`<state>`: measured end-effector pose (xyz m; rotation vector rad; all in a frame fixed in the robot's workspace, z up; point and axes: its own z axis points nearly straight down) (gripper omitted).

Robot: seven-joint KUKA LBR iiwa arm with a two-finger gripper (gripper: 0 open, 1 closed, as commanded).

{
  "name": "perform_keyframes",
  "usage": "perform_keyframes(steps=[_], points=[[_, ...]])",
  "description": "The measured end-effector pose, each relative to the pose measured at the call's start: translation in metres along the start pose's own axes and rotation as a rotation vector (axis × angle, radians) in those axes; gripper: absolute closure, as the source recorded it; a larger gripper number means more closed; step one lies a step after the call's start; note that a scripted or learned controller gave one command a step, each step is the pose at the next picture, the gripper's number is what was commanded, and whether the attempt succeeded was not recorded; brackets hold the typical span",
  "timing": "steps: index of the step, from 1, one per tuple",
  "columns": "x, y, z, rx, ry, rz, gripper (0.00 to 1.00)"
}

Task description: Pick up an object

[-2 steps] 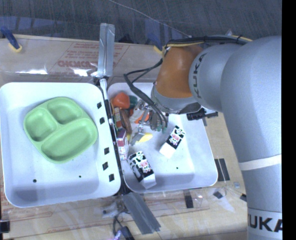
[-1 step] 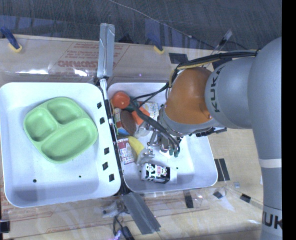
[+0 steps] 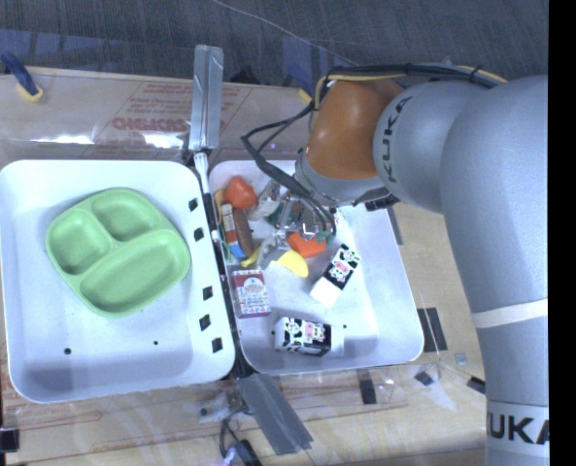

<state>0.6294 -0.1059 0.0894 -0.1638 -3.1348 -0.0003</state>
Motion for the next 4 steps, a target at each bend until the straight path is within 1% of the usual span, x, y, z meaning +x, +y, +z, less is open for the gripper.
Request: perform_keyframes(steps=[1,2,3,4], points=[[-0.014,0.009,-0.032,0.0,-0.001,-0.263,0.0],[0.0,-0.063,-0.026,0.0,0.002,-0.265,0.0],[0.028,-0.088,-0.001,-0.001,-0.002,-0.275,0.0],[0.056,-0.019,0.001,-0.004,0.002,-0.32,0.0]])
